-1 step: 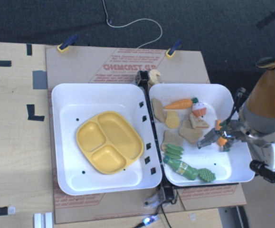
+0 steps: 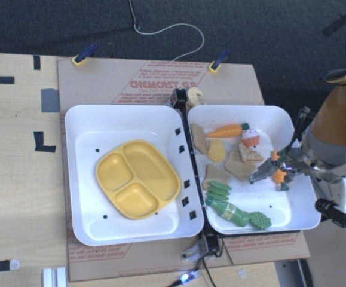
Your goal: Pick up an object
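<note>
- Camera view: we see the arm (image 2: 331, 124) reaching in from the right over the right bin (image 2: 283, 117), with the gripper (image 2: 262, 174) low over the bin's right half.
- The dark jaws point left toward the toy food; we cannot tell whether they are apart or together, and nothing is visibly held between them.
- Just behind the jaws a small orange and green piece (image 2: 279, 176) sits against the tool; we cannot tell whether it is a toy or part of the gripper.
- Candidate things all lie in the right bin: a carrot (image 2: 225, 131) near the top, a red-and-white toy (image 2: 250, 137) beside it, a yellow piece (image 2: 217, 151), tan bread-like slices (image 2: 239, 168) touching or just beside the jaw tips, and green vegetables (image 2: 237, 214) along the lower edge.
- The left bin (image 2: 77, 160) holds a yellow divided plate (image 2: 138, 178), well apart from the gripper.
- We judge the task unfinished: the approach looks done, but a grasp and lift are still left, with every toy resting on the bin floor.
- Both bins stand on cardboard (image 2: 161, 82) on the table (image 2: 11, 160).
</note>
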Available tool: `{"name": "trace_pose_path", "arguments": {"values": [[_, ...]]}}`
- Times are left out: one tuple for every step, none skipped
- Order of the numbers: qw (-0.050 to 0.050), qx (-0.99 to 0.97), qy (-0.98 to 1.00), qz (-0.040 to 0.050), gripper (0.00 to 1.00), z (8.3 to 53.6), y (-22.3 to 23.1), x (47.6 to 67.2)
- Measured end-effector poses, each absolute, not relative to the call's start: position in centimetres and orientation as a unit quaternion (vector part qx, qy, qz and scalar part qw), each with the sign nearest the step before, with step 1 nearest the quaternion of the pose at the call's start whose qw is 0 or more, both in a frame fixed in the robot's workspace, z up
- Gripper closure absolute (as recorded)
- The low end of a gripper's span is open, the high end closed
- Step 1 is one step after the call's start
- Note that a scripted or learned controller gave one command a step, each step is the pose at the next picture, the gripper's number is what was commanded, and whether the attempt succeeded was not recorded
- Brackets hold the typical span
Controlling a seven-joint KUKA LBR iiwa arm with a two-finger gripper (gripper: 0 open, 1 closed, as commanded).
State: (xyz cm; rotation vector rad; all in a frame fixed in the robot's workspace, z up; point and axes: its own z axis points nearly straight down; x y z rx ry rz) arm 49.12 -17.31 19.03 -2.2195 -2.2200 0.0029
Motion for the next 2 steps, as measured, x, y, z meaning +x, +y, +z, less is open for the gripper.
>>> {"name": "trace_pose_path", "arguments": {"values": [[0.003, -0.707, -0.707, 0.0016, 0.00, 14.6, -17.1, 48.7], [0.003, -0.707, -0.708, 0.0015, 0.00, 10.2, -16.6, 48.9]]}}
